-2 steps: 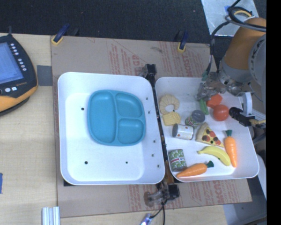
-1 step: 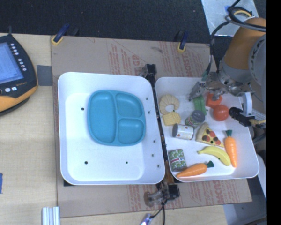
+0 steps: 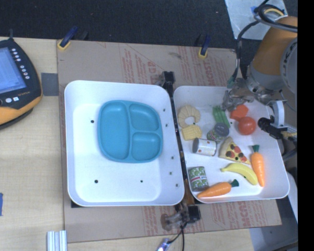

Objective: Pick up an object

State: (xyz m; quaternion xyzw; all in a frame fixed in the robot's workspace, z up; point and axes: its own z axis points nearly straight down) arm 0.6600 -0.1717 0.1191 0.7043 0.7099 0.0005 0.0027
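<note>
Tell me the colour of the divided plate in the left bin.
The divided plate is light blue, seen clearly in the camera view.

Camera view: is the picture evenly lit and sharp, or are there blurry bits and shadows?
Camera view: soft, even light, with faint shadows inside the left bin around the blue plate; the toy food is fairly sharp, while the claw looks slightly soft; the floor at the top is dark.

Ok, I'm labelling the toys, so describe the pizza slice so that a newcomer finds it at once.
Look in the right bin, near its middle. The pizza slice is a flat yellow triangle with red spots, just above the banana, left of the upright carrot. Nothing else there is triangular.
</note>
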